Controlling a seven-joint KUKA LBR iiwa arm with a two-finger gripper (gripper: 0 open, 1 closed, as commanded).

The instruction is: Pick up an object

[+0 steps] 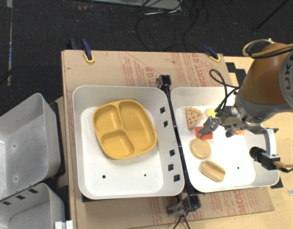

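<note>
Bins sit side by side on the cardboard-covered bench, and I'll place everything from the right-hand shallow white bin [241, 178]. To its left, in the neighbouring white bin [84, 175], lies a yellow plastic plate with three compartments [124, 128]. Over the right bin's far side hangs the grey and orange arm, its gripper [207, 126] low above the bin's near-left part; from where I stand I cannot tell how it is set. Beneath it lies a small red block [205, 133], with a tan pizza-slice toy [193, 117] beyond, then a round tan disc [200, 149] and a tan bun-shaped piece [212, 171] nearer. The block looks light, stiff, likely smooth; its flat opposite sides seem the best hold.
</note>
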